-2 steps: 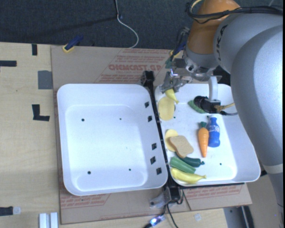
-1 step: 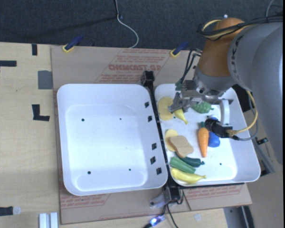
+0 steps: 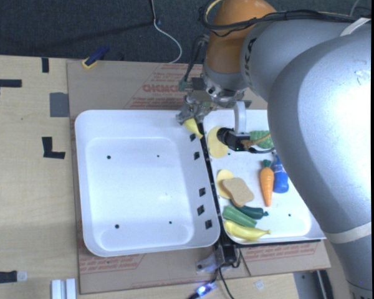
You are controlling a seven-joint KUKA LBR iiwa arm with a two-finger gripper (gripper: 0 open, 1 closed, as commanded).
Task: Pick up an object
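The gripper (image 3: 192,118) was seen over the far end of the two bins' adjoining rims, pointed downward from the arm (image 3: 311,104) that reached in from the right. It was narrowly closed on the upper end of a small yellow piece (image 3: 194,129), which hung just below it. The piece was held above the line where the left bin (image 3: 81,129) and the right bin (image 3: 299,232) met, near their far corners. Its long axis was slanted, with the upper end toward the left bin and the lower end toward the right bin and the near side. Whether the lower end touched the rim could not be told.

Just beside the piece, inside the right bin, a pale disc (image 3: 214,146) was laid, and further right a green item (image 3: 262,139) was partly hidden under the arm. Toward the near side, a carrot (image 3: 267,183) was set lengthwise with a blue bottle (image 3: 279,177) touching it on the right. A bread slice (image 3: 239,192) was laid left of the carrot. Nearer still, a dark green pod (image 3: 243,215) and a banana (image 3: 246,232) were placed close together along the near wall. Much of the right bin's far right part was covered by the arm. Both bins were borne on the surface (image 3: 112,86).
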